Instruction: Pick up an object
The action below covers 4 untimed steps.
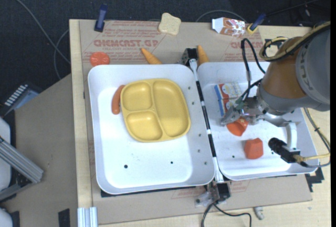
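Just gripper (236,117) beside orange piece (238,127)

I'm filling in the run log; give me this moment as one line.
arm: over right bin | gripper: low, at orange piece | grasp: unconfirmed | second orange block: loose | left bin: yellow tray, sausage

The arm (310,71) comes in from the right, its broad grey body at the far right and the orange band (281,76) just left of it, above the wrist. From the band the wrist bends down and leftward, ending in the gripper (234,116), which hangs low, left of the band and a little nearer the camera. The metal gripper parts (247,108) are bunched tight under the wrist and seen from above at a slant, so how they stand cannot be made out.
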Each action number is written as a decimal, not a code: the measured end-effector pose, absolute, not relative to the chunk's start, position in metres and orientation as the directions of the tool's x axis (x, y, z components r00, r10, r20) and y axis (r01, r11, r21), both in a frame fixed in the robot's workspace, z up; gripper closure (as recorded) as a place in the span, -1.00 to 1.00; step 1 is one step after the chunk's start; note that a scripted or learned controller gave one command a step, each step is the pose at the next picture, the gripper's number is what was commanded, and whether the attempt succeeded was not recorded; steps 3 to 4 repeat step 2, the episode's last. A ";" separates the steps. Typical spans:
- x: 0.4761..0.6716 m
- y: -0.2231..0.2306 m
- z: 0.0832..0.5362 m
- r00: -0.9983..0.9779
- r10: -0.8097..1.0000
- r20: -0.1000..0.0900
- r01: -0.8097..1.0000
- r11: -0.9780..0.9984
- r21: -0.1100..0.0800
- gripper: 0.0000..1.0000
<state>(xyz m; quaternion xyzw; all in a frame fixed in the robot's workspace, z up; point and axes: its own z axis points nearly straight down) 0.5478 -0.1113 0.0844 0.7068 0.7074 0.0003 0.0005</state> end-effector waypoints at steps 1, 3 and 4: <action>0.549 -0.112 0.096 -0.001 1.000 -0.001 1.000 0.001 0.005 1.00; 0.590 -0.046 0.186 -0.003 1.000 0.001 1.000 0.003 0.004 1.00; 0.590 -0.046 0.186 -0.003 1.000 0.001 1.000 0.003 0.004 1.00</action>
